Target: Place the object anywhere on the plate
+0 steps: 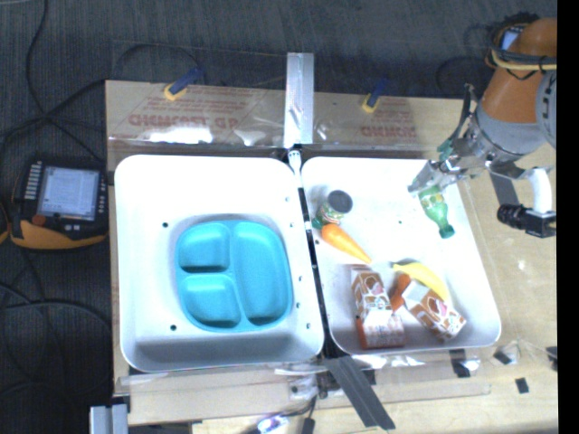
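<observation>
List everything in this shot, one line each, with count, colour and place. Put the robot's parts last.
bins: 2, white, side by side on the bench
plate: 1, blue, three compartments, in the left bin
carrot: 1, orange, right bin, near its left wall
jar: 1, dark lid, right bin, just above the carrot
banana: 1, yellow, right bin, lower part
cartons: 2, brown and white, right bin, bottom edge
bottle: 1, green, right bin, upper right, at the gripper's tip
handheld screen unit: 1, black and orange, on the floor left of the bench
clips: 2, blue and yellow, on the bench's back edge
arm: 1, grey and orange, top right
gripper: 1, over the right bin's upper right
</observation>
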Robot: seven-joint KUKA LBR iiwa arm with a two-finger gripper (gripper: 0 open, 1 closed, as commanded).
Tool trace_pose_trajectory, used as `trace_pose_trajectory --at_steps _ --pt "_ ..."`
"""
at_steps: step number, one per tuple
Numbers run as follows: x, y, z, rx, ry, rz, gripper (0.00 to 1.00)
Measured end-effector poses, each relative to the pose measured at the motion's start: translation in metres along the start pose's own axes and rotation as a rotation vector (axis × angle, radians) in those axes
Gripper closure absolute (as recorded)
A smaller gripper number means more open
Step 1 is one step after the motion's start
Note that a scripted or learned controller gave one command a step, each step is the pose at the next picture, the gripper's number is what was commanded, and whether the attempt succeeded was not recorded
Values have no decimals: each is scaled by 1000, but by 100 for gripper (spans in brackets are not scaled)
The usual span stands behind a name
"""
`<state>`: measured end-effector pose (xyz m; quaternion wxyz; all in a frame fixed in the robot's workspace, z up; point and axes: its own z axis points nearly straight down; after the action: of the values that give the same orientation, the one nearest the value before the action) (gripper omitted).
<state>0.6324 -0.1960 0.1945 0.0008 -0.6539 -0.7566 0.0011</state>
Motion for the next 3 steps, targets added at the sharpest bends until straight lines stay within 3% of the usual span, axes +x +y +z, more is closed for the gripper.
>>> trace_pose_trajectory --at_steps 1,2,3 --pt "77 -2 -12 0 1 -242 100" --pt "76 -37 -31 0 -1 -386 100" --pt "175 -26 -11 0 2 -470 100"
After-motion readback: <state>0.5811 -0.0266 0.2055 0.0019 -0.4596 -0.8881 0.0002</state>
